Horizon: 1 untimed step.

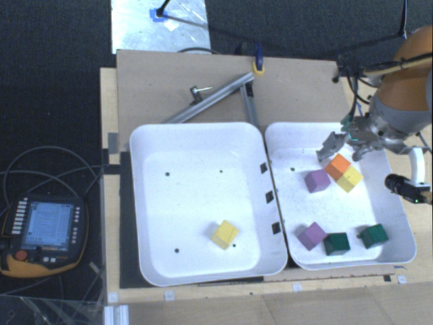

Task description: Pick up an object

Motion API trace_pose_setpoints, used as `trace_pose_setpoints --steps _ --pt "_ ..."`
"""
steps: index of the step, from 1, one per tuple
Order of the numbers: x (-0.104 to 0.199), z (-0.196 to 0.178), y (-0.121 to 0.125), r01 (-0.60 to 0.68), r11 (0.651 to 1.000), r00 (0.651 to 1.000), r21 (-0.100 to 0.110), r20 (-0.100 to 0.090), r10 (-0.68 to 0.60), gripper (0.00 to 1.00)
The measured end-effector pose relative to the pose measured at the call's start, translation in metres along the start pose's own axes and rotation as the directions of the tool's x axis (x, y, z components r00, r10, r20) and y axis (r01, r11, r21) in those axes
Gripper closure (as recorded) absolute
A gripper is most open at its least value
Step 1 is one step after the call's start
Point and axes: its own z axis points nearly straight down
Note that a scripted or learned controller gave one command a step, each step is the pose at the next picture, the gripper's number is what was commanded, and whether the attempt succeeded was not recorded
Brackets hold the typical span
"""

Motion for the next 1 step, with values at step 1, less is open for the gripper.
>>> trace_pose_setpoints --steps 1 --pt "0.0 -0.0001 0.0 -0.001 1.0 1.0 0.0 0.0 0.001 0.0"
